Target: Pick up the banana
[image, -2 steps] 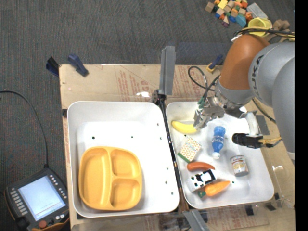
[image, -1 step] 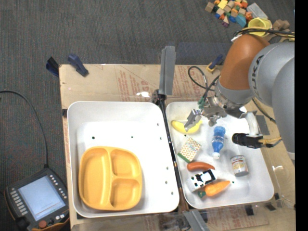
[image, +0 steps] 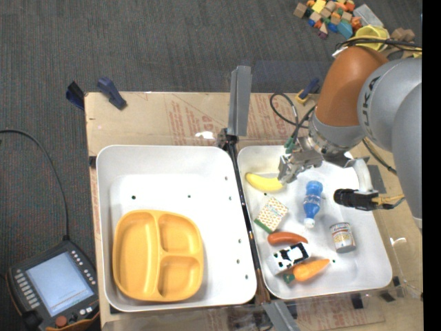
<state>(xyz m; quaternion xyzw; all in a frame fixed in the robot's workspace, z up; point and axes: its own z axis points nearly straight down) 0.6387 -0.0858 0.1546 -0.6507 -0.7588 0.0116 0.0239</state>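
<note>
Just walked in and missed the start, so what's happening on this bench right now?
A grey arm with an orange band reaches in from the right over the right white bin. Its two-finger gripper hovers right beside the curved yellow banana at that bin's upper left, and the banana lies on the bin floor. Nearby lie a blue-capped plastic bottle, a small tin can and an orange carrot. The left white bin holds a yellow divided plate.

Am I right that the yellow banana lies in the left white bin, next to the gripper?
No. The camera view shows the yellow banana in the right white bin, next to the gripper; the left white bin holds a yellow divided plate.
</note>
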